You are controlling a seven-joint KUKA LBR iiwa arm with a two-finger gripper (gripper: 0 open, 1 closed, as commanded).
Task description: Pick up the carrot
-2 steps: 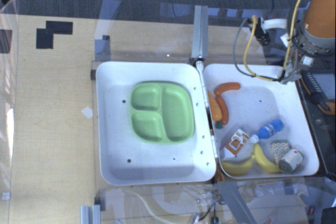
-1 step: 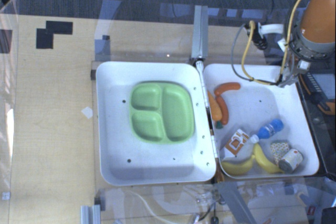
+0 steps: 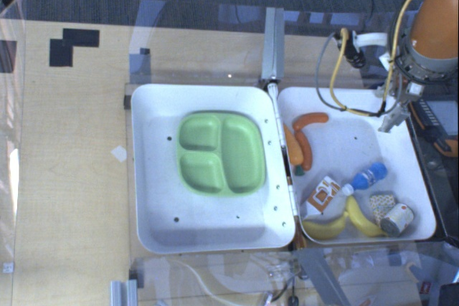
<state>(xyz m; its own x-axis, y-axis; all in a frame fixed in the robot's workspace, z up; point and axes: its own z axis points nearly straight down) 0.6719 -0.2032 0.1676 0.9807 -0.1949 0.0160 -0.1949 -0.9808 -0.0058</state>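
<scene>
Two white bins sit side by side on the bench, and the right bin [image 3: 416, 175] serves as the reference for all positions below.

Camera view: the carrot [image 3: 294, 148] lies inside the right bin against its left wall, in the upper half, running lengthwise along that wall with its green stub toward the bin's middle. A sausage [image 3: 310, 120] lies just above and to the right of the carrot, curved, apparently touching it near the carrot's top end. In the bin's lower half lie a small carton [image 3: 324, 195], a plastic bottle with a blue body [image 3: 367, 178], two bananas [image 3: 344, 222] along the lower wall, and a small can [image 3: 396, 218] in the lower right corner (partly resting on a speckled item that cannot be identified).

The left bin [image 3: 150, 175], touching the right bin's left side, holds a green divided plate [image 3: 219, 153] near its middle.

The arm [image 3: 437, 25] hangs over the right bin's upper right corner. The gripper [image 3: 393, 120] sits just inside that corner, well apart from the carrot, with nothing seen between its fingers; whether they are spread or pressed together cannot be told.
</scene>
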